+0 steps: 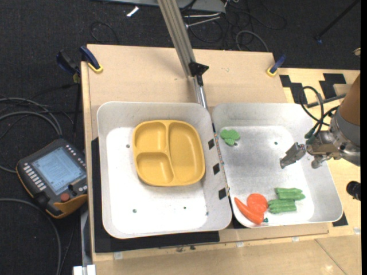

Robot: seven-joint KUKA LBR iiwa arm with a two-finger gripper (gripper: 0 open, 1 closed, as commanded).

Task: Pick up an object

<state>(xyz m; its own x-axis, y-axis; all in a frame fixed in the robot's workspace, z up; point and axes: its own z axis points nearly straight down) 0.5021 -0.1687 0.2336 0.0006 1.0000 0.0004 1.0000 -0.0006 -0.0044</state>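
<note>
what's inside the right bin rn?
The right bin holds a small green piece near its back left corner, plus an orange toy and green toys along the front. The gripper hangs over the right side, covering some floor there.

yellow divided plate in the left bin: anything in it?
Empty. All three compartments of the yellow divided plate show bare yellow; it sits flat in the left bin.
</note>
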